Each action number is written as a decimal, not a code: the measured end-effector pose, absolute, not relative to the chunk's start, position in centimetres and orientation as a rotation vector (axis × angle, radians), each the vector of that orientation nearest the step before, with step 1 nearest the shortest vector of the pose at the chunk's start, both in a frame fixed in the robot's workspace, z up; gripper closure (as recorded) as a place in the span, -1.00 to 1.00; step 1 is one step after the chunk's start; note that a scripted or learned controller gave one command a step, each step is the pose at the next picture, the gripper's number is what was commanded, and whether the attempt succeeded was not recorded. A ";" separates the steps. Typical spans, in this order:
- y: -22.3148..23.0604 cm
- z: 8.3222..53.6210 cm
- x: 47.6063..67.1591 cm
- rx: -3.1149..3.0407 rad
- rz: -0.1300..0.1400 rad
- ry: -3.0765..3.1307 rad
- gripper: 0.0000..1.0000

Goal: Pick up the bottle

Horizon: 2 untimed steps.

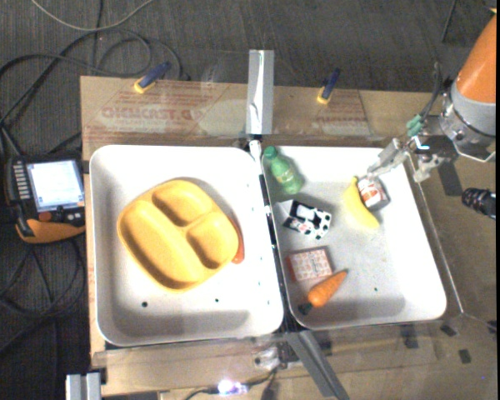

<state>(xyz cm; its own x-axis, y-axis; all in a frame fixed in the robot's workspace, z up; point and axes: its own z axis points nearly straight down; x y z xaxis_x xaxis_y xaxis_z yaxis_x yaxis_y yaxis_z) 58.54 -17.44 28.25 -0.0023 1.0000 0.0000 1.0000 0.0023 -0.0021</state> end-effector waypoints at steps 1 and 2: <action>-13.9 19.3 66.8 -2.275 0.007 -2.165 -1.00; -10.5 11.1 66.5 -2.086 0.005 -2.347 -1.00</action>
